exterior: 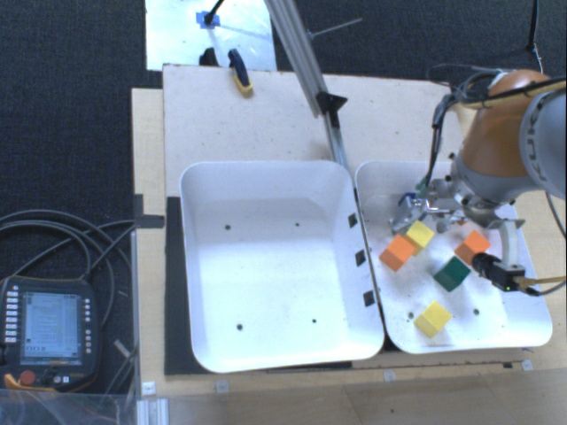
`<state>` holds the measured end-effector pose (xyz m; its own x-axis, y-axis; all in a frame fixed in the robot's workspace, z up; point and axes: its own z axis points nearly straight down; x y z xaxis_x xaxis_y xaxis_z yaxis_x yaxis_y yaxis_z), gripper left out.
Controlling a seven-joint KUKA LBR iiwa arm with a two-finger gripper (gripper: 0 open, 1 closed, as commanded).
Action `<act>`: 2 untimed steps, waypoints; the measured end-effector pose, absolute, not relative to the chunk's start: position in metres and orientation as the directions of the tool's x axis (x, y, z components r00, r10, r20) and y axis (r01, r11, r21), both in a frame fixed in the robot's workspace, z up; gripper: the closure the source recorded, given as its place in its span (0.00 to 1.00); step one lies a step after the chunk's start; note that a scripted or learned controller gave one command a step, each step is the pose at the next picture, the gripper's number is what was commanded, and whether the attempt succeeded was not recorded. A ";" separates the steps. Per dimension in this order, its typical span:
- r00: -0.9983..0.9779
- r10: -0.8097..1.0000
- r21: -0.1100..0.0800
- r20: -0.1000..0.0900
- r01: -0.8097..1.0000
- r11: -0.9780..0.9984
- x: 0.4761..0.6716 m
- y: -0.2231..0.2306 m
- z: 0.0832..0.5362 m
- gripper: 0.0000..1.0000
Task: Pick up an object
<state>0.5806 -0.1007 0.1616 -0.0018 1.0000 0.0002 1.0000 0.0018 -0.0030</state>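
Observation:
The right white bin (386, 181) holds several small blocks. An orange block (399, 252) and a yellow block (420, 235) lie touching near its middle. Another orange block (472, 244) and a green block (452, 274) lie further right, and a second yellow block (433, 319) sits near the front wall. My gripper (423, 209) hangs low inside this bin, just behind the first yellow block, with the grey and orange arm (509, 140) above it. No block shows between its metal parts.
The left white bin (266, 170) adjoins the right one along a black-clipped seam (361, 257). A slanted metal pole (301, 51) ends at the bins' back edge. A yellow-handled tool (239, 71) lies at the bench's back. A teach pendant (49, 330) and cables sit at the left.

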 end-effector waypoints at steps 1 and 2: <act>-0.001 1.000 0.011 -0.006 1.000 0.001 0.584 -0.103 0.117 0.00; -0.004 1.000 0.017 -0.005 1.000 0.004 0.586 -0.103 0.131 1.00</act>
<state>0.5860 -0.1032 0.1305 -0.0035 1.0000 -0.0052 0.9999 0.0036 0.0165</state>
